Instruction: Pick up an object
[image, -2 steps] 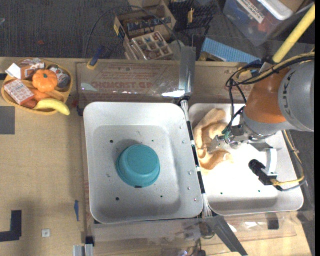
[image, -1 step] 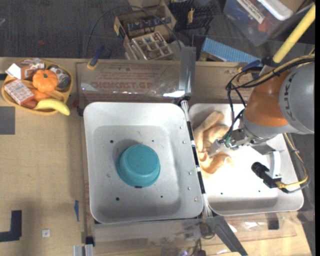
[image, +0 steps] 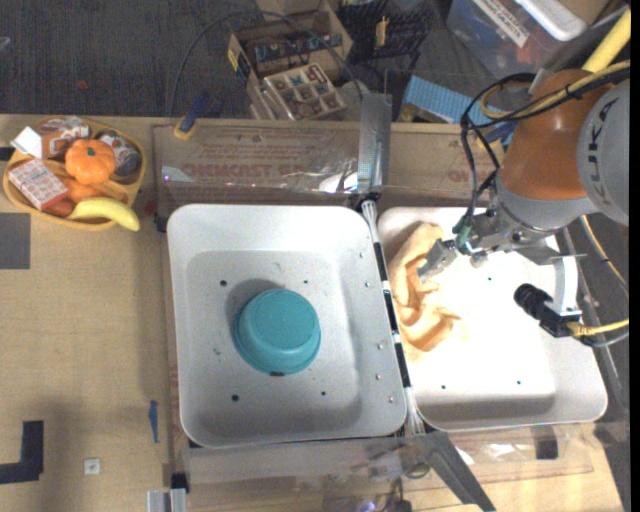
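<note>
Drop gripper (image: 437, 262), opening impossible to tell, squarely onto orange cloth (image: 415, 290) at right bin (image: 520, 395) left wall, then close firmly.

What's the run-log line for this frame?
gripper: over right bin, at orange cloth | grasp: unconfirmed | teal bowl: left bin

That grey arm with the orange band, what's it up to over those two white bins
The grey KUKA arm reaches in from the right, and its two-finger gripper is down in the right white bin, at the crumpled orange-tan soft item lying along that bin's left side. Whether it has a grip on it can't be told. The left white bin holds an upside-down teal bowl, untouched.
</note>
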